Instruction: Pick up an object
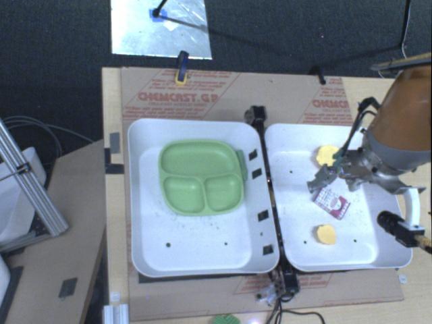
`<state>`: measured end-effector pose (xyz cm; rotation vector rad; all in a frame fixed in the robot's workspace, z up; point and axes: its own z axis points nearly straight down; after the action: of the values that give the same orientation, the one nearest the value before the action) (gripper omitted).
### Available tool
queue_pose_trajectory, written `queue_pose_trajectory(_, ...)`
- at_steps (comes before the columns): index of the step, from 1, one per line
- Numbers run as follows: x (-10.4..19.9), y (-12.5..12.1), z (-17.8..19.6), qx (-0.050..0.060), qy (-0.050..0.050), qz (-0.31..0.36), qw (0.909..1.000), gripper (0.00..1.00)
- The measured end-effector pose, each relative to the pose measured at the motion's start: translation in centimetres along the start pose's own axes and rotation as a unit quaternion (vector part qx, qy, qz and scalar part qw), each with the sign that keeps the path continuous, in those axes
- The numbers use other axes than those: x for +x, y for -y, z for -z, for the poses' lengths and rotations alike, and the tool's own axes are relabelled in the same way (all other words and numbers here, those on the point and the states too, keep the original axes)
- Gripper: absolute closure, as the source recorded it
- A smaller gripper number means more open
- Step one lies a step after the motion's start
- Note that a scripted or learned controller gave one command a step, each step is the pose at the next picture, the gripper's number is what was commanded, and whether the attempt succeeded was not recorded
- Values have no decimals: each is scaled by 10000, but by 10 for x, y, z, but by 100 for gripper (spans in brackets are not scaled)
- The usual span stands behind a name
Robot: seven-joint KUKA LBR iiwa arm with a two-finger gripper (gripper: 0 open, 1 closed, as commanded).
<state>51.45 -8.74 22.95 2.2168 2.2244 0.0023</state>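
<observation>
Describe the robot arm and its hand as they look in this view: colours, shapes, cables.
The arm is a thick rounded body, orange-brown on top with a grey band below. A thin black cable loops along its left side. The hand is dull grey metal with angular parts. A white bracket and a black cylindrical piece hang beneath the wrist.
</observation>
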Motion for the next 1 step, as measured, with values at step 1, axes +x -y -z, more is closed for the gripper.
queue_pose_trajectory(1, -72, 24, -34, 16, 12, -49, 10000, 0)
